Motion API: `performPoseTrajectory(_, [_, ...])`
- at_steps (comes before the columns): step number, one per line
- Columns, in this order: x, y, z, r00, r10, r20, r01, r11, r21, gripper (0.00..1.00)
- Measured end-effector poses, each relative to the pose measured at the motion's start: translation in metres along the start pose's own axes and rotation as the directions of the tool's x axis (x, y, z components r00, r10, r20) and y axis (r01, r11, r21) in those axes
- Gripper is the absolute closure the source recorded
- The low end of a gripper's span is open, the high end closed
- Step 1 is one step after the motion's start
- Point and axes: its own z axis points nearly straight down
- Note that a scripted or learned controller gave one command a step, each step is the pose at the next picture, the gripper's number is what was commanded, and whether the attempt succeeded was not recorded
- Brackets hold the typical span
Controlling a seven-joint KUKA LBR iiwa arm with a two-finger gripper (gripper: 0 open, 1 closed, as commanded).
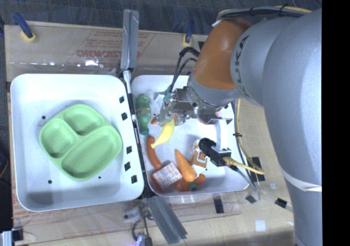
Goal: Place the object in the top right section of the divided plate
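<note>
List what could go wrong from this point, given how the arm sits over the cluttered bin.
1. The gripper sits at the banana, with the green bottle and a hot dog close by; a grasp may nudge or catch those instead.
2. The green divided plate lies in the other bin, across the divider wall; a loosely held item could drop on the way.

Light green divided plate [80,140] in a white bin [33,89]; yellow banana [165,134], orange carrot [185,166], green bottle [143,112].
</note>
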Motion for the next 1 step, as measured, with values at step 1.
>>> performPoseTrajectory(1, [0.0559, 0.0475, -0.0147, 0.954, -0.301, 0.004, 0.301, 0.954, -0.008, 1.00])
